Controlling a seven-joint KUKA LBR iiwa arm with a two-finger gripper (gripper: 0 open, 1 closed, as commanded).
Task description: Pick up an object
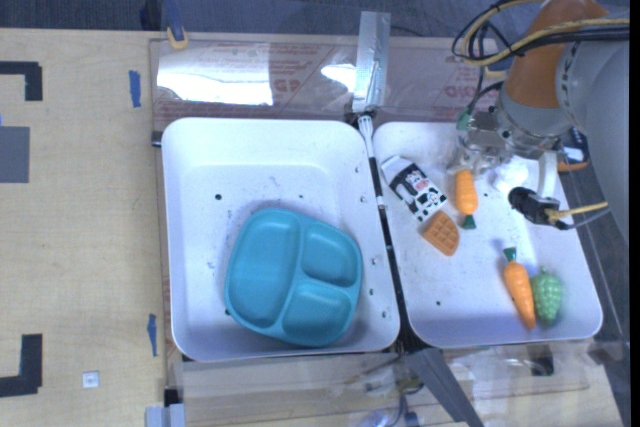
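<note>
The tool (478, 158) hangs over the carrot (466, 194) at 12 o'clock in the right bin (590, 315); whether it is clenched cannot be told. The carrot could roll off, or the carton (417, 189) get bumped

**Colours in the two bins**

Both bins (190, 215) are white. The left one holds a turquoise compartment plate (293, 277). In the right bin (450, 305) lie a black-and-white cow-patterned carton (415, 188), a tan waffle (440, 234) with a grid pattern, two orange carrots (466, 195) (518, 288) with green tops, and a green bumpy vegetable (547, 295). The table (70, 245) is pale wood with black marks and blue tape.
</note>
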